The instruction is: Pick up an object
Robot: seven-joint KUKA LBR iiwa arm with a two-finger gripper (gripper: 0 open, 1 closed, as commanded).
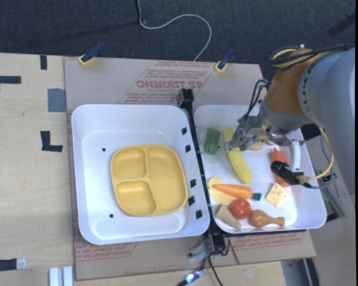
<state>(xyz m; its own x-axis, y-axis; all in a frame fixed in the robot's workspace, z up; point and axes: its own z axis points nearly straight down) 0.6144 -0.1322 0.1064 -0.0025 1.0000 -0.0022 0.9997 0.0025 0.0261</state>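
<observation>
1. Hovering my gripper point(243, 140) right over the top end of the toy corn cob point(240, 164) in the right bin point(313, 216); honestly can't tell how it's set from this angle.
2. Corn lies loose on the bin floor, between the green pepper point(212, 140) and cheese wedge point(277, 194).
3. Carrot point(232, 190), tomato point(240, 208) and drumstick point(265, 220) sit nearer the front.
4. Left bin point(89, 159) has a yellow divided plate point(148, 179).

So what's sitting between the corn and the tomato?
In the camera view, the carrot lies across the gap between the corn and the tomato, in the right bin.
</observation>
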